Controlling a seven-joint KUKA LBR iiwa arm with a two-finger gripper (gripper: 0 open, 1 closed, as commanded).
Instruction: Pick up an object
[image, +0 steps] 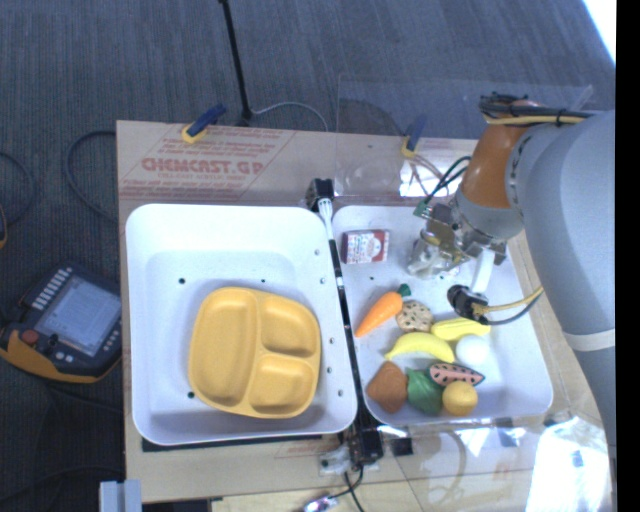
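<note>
The left bin (150, 300) holds a yellow divided tray (256, 352). The right bin (525, 375) carries a crowd of toy foods: a banana (420, 347), a carrot (378, 313), a small red-brown carton (365, 246), a brown potato-like piece (387, 387), a white egg (473, 352), a green piece (422, 393), a yellow ball (459, 398) and a cookie (413, 316). The gripper (432, 256) sits low at the bin's far end, just right of the carton and apart from the pile. Whether its jaws are parted or grip anything cannot be told.
</note>
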